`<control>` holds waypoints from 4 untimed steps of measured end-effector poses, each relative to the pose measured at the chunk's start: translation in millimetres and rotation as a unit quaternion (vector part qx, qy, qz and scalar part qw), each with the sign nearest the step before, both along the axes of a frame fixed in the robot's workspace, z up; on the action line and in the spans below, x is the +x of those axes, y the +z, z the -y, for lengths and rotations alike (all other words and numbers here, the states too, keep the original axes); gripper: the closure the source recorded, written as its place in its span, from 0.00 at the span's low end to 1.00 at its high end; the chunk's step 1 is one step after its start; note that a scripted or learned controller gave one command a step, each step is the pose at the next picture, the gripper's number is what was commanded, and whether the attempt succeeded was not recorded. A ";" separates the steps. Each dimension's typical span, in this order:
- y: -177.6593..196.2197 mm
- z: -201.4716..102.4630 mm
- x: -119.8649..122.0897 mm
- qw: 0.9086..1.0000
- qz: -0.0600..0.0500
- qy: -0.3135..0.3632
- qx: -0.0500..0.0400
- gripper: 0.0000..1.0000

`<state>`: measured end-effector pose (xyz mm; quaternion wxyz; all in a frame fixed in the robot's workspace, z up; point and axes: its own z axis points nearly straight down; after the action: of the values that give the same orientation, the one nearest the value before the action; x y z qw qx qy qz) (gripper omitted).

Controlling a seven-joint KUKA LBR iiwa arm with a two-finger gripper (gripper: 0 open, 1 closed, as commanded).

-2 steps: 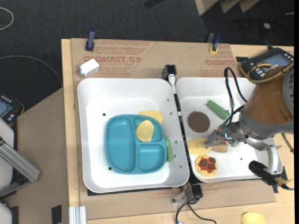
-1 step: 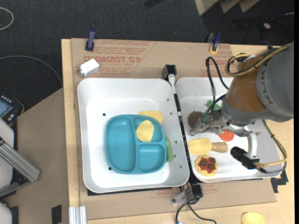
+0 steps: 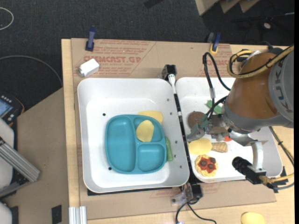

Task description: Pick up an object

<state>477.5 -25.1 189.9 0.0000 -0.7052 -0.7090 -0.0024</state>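
The arm (image 3: 261, 94) hangs over the right bin (image 3: 194, 85), its orange band and grey wrist covering much of the bin's middle. The gripper (image 3: 205, 127) sits low at the bin's left side, just beside a brown round piece (image 3: 195, 118) and above a yellow piece (image 3: 200, 146). Whether the gripper is spread or closed I cannot tell; the metalwork there is a dark tangle from this angle, and nothing can be seen pinched in it.

Candidates for the pick lie close together in that bin: the brown piece, the yellow piece, a tan bit (image 3: 219, 147) touching it, a small pizza (image 3: 206, 164) near the front edge, and a scrap of green (image 3: 216, 107) near the wrist. Over in the left bin (image 3: 93, 125), a teal tray (image 3: 122, 146) holds a yellow slice (image 3: 145, 130), with another yellow shape (image 3: 153, 115) behind it.

My read: this is the descent or closing stage on something at the right bin's left side. To do it well, the tool should come down square over a single item, not straddling two. The flat pieces look tricky; they lie low against the floor, so the tips need to reach right down. The divider (image 3: 177, 111) between the bins is near, so a sideways drift could clip it. Lifting straight up, slowly, would show whether anything came along.
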 end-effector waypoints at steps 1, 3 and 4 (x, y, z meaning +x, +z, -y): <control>4.9 4.1 2.4 1.000 0.000 -0.003 -0.002 1.00; 152.4 -84.5 3.0 1.000 0.005 0.000 0.000 1.00; 321.8 -129.9 4.2 1.000 0.009 0.001 0.001 1.00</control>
<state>481.6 104.8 511.7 -0.0054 -0.7048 -0.7093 -0.0097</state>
